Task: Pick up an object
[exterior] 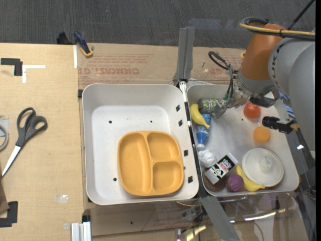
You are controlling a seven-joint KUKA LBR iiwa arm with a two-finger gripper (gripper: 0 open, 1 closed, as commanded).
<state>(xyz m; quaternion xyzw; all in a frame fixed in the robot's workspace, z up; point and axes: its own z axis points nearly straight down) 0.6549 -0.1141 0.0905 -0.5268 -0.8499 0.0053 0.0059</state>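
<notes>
pincer (226,102) tips merge with the green can (209,104); open or closed unreadable. arm (281,59) cut by right edge. yellow banana (249,182) partly under the white lid (263,166). carton (221,167) print too small to read. scissors (21,134) blade tips cut by left edge.

Mirrored print on the cardboard (120,67) resists reading.

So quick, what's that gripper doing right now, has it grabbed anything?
Gripper: low in the right bin, beside the green can; whether it grips anything cannot be told.
</notes>
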